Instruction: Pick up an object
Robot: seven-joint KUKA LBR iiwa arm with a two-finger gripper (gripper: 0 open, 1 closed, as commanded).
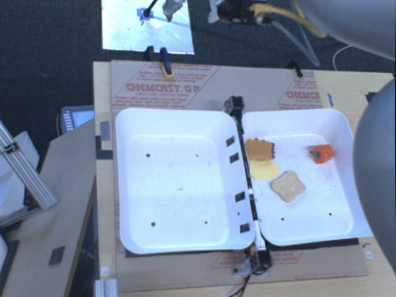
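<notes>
The right bin (337, 221) holds several small objects. An orange-brown block with a purple edge (260, 149) lies near the bin's left wall. A flat yellow piece (265, 171) lies just below it, and a tan toast-shaped piece (288, 186) sits lower right of that. A red-orange object (321, 154) rests alone toward the right side. My gripper (194, 2) hangs high at the top of the view, far above and behind the bins. Its two fingers stand apart, open, with nothing between them.
The left bin (124, 184) sits beside the right one, joined along a black-clipped divider (242, 166). Both rest on a cardboard sheet (185, 85). The grey arm (374, 147) covers the right edge. A shiny plate (124, 17) lies on the floor behind.
</notes>
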